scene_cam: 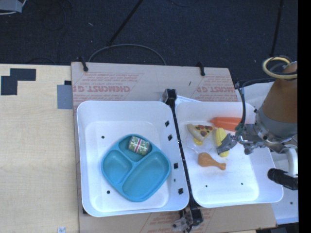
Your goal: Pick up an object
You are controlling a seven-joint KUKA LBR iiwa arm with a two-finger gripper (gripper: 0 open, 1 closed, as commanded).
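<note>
Corn cob, yellow, lay in the right bin just beside the pincer, with a pizza slice to its left, a carrot behind it and a chicken drumstick in front. Pincer stood low over the right bin, tip at the corn's near end; whether its fingers were wide or narrow could not be told, and nothing was seen held between them. Left bin carried a blue divided plate with a small striped can in its upper compartment. Risks, as judged: the toys lay close together, so a closing grip might nudge the corn against the pizza slice or catch two items; the corn's rounded body might also slip out sideways. Writing: the cardboard under the bins bore red print, reversed and not surely legible; the can's label was too small to read.
</note>
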